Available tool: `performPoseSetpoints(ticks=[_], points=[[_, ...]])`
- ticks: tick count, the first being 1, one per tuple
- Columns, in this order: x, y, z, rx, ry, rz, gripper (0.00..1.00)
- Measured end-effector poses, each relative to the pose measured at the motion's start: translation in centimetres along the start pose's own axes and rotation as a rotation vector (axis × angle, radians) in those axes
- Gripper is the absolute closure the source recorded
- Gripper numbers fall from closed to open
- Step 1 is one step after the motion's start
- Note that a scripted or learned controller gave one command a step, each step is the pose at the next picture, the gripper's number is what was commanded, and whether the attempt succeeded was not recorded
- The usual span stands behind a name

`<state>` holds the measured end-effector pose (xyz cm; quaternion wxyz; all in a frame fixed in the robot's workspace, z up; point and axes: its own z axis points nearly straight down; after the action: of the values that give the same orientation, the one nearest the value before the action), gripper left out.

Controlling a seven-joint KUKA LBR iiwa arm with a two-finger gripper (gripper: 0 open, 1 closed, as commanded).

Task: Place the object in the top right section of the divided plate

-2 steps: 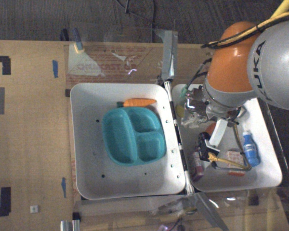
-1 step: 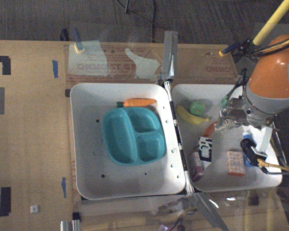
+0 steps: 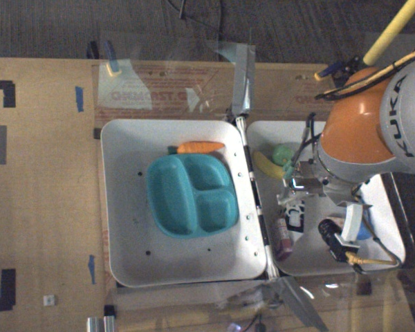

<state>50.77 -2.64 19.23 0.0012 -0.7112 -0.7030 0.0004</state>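
A teal divided plate [image 3: 192, 194] lies in the left white bin [image 3: 124, 206], with one long section on its left and two smaller sections on its right. An orange carrot-like piece [image 3: 200, 146] rests just beyond the plate's far rim. My gripper [image 3: 290, 194] hangs over the left part of the right bin [image 3: 384, 192], under the orange wrist band. Close around it lie a yellow banana-shaped thing [image 3: 265, 164], a green thing [image 3: 283, 153], a small black-and-white item [image 3: 295, 219] and a dark maroon item [image 3: 282, 237]. Nothing lies in the plate's sections.
A raised divider [image 3: 252, 199] separates the two bins. A blue thing [image 3: 364, 231] shows near the wrist in the right bin. A clear plastic sheet and cardboard lie beyond the bins. The arm covers much of the right bin.
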Motion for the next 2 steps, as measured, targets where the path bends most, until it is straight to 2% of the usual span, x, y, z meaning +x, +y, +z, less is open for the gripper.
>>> performPoseSetpoints(ticks=[1,2], points=[[-7.8,-2.8,2.6,-0.001,-0.001,-0.060,1.00],[0.3,2.7,0.8,-0.004,-0.001,-0.191,1.00]])
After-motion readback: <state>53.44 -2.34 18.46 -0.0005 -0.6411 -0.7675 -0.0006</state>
